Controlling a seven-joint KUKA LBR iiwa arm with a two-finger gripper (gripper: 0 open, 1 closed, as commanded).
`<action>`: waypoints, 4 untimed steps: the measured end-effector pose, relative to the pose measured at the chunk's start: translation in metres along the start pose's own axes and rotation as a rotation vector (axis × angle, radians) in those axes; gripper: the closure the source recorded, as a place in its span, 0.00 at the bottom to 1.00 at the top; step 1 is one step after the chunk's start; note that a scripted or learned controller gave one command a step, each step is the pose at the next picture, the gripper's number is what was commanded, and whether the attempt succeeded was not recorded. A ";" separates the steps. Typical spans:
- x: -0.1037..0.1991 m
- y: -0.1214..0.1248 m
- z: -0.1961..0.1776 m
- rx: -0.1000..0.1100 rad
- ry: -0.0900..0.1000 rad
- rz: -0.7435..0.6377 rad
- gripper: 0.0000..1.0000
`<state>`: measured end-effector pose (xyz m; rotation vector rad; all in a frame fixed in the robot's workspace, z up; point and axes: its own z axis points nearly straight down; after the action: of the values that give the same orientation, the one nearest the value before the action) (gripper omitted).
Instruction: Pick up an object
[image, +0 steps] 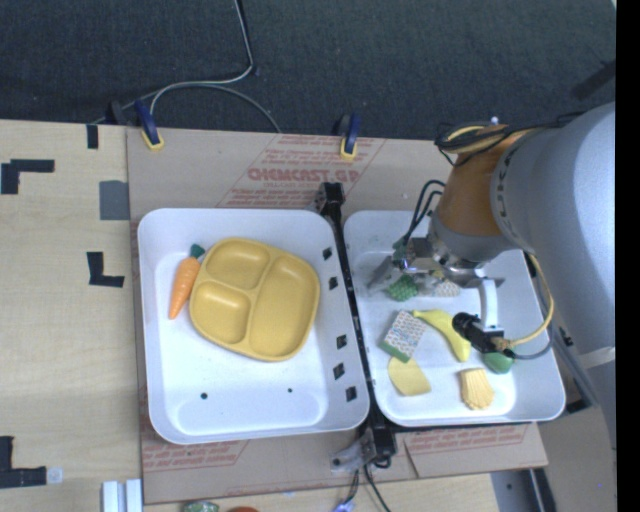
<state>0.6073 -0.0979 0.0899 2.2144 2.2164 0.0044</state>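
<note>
My gripper (402, 272) is low over the back left part of the right bin (540, 400), and it is open. A small green piece (402, 291) lies on the bin floor right at the fingertips, not lifted. In front of it lie a green-and-white checkered block (403, 334), a yellow banana (443, 330), a flat yellow slice (408, 377) and a yellow corn piece (477, 389). A small pale item (446, 289) rests just right of the gripper.
The left bin (170, 400) holds a yellow divided plate (253, 298) and an orange carrot (183, 283) by its left wall. The ridge between the bins (348, 320) runs close to the gripper's left. A small green thing (499, 363) lies near the right bin's right side.
</note>
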 end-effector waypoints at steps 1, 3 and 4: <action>-0.010 0.045 0.000 -0.001 0.003 -0.002 0.00; -0.006 0.038 -0.010 -0.005 0.000 -0.003 1.00; -0.006 0.038 -0.010 -0.005 -0.001 -0.003 0.00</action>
<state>0.6455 -0.1038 0.0999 2.2078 2.2172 0.0088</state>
